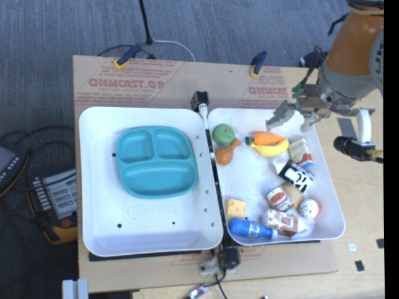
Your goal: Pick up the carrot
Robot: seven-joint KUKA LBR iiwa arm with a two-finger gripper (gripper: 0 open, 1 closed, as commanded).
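orange carrot (267, 138) lies upper middle of the right bin (330, 195), touching the banana (274, 147). gripper (293, 118) hovers just right of it, fingers apart, empty; best descend centred, avoiding the banana.

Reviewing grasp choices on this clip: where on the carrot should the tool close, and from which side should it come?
Probably the carrot's middle, from straight above. It lies flat, long axis left to right, green top at its left end. The banana presses along its near side, so one finger would have to slip between them; the far side looks free.
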